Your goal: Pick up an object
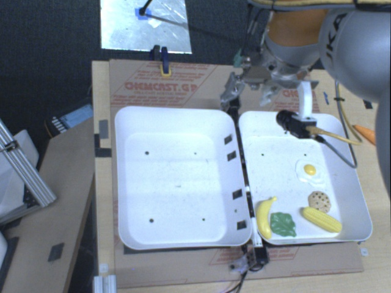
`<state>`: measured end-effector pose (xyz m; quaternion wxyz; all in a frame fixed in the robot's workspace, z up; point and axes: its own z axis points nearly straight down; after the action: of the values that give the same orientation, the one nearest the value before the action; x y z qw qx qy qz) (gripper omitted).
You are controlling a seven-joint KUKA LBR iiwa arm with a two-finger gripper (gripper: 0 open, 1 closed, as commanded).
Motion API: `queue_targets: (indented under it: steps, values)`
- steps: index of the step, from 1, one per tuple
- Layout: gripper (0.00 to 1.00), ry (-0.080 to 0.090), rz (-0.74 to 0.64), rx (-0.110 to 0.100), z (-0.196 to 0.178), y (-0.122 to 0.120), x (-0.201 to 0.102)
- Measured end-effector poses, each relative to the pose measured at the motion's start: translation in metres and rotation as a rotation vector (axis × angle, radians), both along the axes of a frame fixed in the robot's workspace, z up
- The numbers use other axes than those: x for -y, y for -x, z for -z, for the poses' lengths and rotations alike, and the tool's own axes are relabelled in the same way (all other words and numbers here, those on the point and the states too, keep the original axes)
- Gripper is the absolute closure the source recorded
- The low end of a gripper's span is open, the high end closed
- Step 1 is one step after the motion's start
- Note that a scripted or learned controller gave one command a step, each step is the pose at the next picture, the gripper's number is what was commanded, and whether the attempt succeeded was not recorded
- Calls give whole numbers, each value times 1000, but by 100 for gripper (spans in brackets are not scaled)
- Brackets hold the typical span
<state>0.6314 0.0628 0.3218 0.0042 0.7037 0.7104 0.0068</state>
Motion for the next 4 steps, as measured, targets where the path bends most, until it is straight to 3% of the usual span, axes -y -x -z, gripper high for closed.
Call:
queue_targets:
  steps: [1, 2, 3, 4]
  values:
    - [0, 3, 1, -27, 141, 5, -51]
    - [100, 3, 5, -13, 122, 2, -48]
    - [100, 3, 2, -18, 244, -20, -102]
    - [100, 1, -1, -18, 237, 20, -167]
